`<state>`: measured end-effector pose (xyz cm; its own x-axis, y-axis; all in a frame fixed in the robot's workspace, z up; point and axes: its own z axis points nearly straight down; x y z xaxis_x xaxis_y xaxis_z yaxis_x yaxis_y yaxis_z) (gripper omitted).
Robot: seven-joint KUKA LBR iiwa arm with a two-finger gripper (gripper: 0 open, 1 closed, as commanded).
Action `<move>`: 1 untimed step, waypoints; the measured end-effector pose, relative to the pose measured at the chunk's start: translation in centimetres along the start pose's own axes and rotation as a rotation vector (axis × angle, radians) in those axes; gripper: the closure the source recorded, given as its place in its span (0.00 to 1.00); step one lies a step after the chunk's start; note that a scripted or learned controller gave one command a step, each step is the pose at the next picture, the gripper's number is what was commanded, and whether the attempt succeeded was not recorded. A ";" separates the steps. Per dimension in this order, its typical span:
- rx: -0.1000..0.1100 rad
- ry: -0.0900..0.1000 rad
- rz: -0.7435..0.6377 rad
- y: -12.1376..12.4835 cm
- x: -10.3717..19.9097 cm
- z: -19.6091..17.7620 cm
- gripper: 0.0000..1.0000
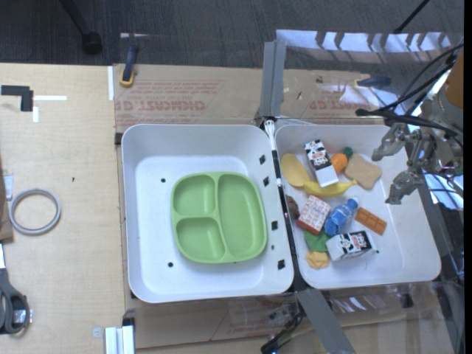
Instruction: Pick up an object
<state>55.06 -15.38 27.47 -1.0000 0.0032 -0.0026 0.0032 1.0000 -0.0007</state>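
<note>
- Hovering: my claw (402,169) hangs over the right edge of the right bin (413,268), fingers spread apart, nothing between them.
- Left bin (140,220): one green divided plate (219,217), centred on the floor.
- Right bin, far-left quarter: a cow-print milk carton (318,162) lying beside a small orange piece (338,161); a tan toast slice (363,170) nearest my claw; a yellow banana (330,189) just below the carton.
- Right bin, middle: a red-and-white box (313,214), a blue bottle (341,215), an orange block (370,220), all crowded close.
- Right bin, near-left quarter: a second cow-print carton (349,245) with a yellow piece (318,259) at its side.
- Candidate pick, in my judgement: the toast slice, being closest and a little apart from the heap.
- Risk: the toast lies flat, so my fingers may close over it and come up bare.
- Risk: going into the middle cluster, one finger may land on a neighbour and shove the pile, or pinch two items at once.
- Risk: the round bottle may roll out of a closing grip.
- Risk: descending this near the right wall, a finger could strike the rim.
</note>
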 end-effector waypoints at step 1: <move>-0.001 0.002 0.079 -0.9 -1.5 13.8 0.00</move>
<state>56.56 -16.25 13.63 -0.9966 0.0820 -0.0002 0.0820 0.9966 0.0000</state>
